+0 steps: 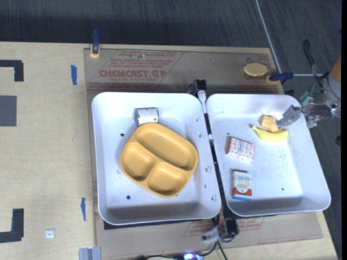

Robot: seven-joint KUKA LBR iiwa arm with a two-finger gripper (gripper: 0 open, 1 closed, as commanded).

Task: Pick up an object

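Reaching for a pick in the right bin point(317, 191)

Gripper point(287, 116) hovers by the banana point(271, 135) and a small orange piece point(268, 123); jaws' state I cannot tell. Next: descend and close.

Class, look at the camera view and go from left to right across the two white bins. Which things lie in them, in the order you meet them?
Yellow tray → red-and-white carton → banana. The small can and the orange carton are left out, since each overlaps another thing's span.
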